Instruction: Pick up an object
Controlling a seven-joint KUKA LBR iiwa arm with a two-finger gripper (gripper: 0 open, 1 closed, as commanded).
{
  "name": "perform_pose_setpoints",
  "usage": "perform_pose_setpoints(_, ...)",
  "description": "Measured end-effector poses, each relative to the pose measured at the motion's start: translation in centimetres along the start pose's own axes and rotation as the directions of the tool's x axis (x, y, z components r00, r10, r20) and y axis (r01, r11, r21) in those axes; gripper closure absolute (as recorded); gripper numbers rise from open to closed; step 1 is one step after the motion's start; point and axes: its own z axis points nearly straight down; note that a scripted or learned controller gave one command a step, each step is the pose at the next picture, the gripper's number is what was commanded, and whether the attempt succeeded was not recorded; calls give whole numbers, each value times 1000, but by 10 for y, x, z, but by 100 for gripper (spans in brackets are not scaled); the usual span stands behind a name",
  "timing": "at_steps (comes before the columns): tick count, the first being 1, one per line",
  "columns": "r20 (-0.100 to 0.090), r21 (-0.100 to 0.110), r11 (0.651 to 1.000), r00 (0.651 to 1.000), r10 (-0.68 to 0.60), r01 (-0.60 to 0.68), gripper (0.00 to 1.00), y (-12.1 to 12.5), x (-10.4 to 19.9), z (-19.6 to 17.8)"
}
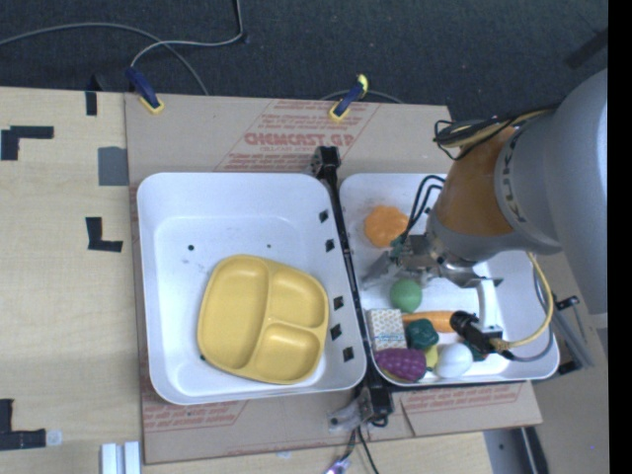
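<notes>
Setting, seen from above. Dark grey carpet (326,28) fills the top of the frame, crossed by thin cables (188,42). Below it lies the light wood bench (59,284) — marked with black tape pieces (99,235) at left. A printed cardboard sheet (286,136) covers its centre, fastened by two blue-and-yellow clamps (146,89) along the upper edge.

Red print runs across the cardboard sheet (296,138) beneath the bins, in mirror-reversed letters too blurred to make out for certain; no other writing is legible.
</notes>
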Motion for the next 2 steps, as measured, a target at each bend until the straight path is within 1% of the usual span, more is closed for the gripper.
perform_pose_setpoints(1,2,-1,1000,1000,0,0,0,75,-6,1)
perform_pose_setpoints(2,2,1,1000,1000,-1,1,0,109,-13,1)
